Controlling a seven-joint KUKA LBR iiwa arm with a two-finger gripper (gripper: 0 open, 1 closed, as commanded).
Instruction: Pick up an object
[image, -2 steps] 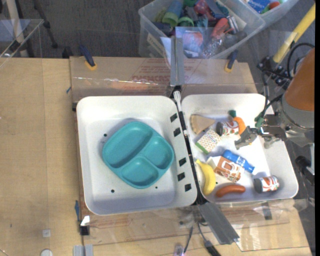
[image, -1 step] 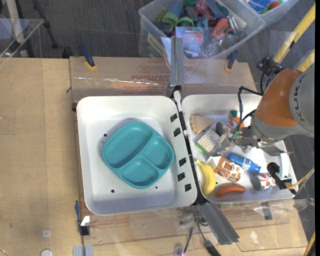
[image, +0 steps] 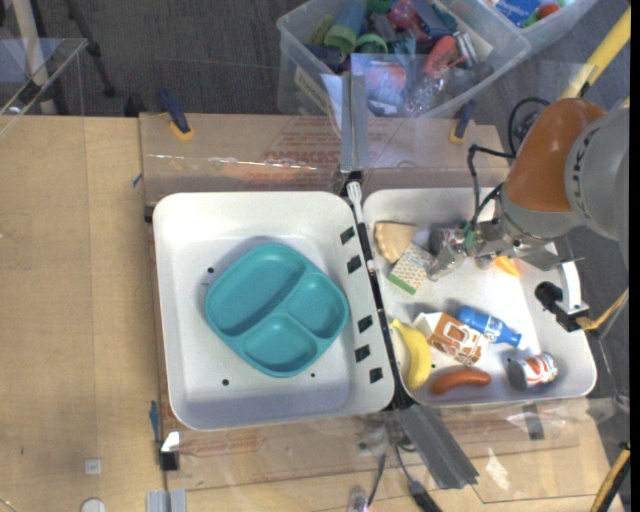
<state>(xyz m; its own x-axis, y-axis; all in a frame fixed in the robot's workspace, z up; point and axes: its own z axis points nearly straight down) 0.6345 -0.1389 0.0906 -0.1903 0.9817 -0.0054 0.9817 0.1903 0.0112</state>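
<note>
My gripper (image: 444, 250) reaches in from the right and hangs low over the back of the right bin (image: 575, 345). Its tip is beside a small green-and-white packet (image: 410, 268), just right of a tan wedge (image: 393, 238). Whether it touches the packet is not clear. Further forward lie a banana (image: 413, 352), an orange-and-white carton (image: 456, 341), a blue bottle (image: 490, 326), a red sausage (image: 460, 380) and a small can (image: 531, 371). A small orange piece (image: 507, 265) lies under the wrist.
The left bin (image: 180, 300) holds a teal divided plate (image: 276, 308). A ridge with black clips (image: 360, 290) separates the two bins. Clear tubs of toys (image: 400, 45) stand behind the bins. The arm's orange band (image: 550, 150) hangs above the right bin's back right.
</note>
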